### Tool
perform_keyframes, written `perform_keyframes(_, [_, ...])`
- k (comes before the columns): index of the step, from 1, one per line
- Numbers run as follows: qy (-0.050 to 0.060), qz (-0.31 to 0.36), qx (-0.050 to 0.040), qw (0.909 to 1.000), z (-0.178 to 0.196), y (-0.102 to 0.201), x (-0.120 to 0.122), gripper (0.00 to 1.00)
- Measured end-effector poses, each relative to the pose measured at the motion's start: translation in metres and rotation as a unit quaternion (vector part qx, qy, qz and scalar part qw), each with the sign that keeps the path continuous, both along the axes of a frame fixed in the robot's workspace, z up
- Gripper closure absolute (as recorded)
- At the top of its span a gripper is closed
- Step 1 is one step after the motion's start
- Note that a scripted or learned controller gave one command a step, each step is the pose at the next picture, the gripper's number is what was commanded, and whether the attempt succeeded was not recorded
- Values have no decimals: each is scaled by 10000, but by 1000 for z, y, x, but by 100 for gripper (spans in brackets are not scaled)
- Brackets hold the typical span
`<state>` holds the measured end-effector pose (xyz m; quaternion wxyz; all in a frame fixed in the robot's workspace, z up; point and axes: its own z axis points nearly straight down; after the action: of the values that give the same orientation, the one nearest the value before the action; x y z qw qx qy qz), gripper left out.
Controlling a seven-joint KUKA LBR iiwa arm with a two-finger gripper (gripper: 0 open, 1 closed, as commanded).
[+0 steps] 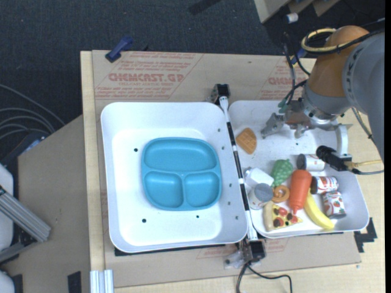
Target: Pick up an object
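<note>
In the frame's upper right, the grey arm's two-finger tool (282,122) hangs with fingers spread and empty over the right-hand shallow white bin (263,110), a golden-brown toy pastry (247,140) lying just lower left of it.

Looking down on your bench, you see two white bins side by side. The left bin (116,182) carries a blue divided plate (181,172). Your arm (342,72), grey with its orange band, reaches over the far end of the right bin (360,209), its gripper (287,122) hanging above the bin's bare floor, near a small brown pastry (247,140). Clustered at the near end of that bin you find a carrot (299,190), a banana (319,213), a pizza slice (281,216), a green vegetable (281,170) and small cans (330,194).
</note>
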<state>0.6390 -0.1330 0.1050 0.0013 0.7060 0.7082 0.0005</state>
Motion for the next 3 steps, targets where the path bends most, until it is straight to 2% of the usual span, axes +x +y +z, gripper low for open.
perform_keyframes(1, [4, -8, 6, 10000, -20, 30, 28, 0])
perform_keyframes(2, [20, -20, 8, 10000, -21, 40, -69, 0])
perform_keyframes(3, [24, -20, 10, 10000, -21, 15, -161, 0])
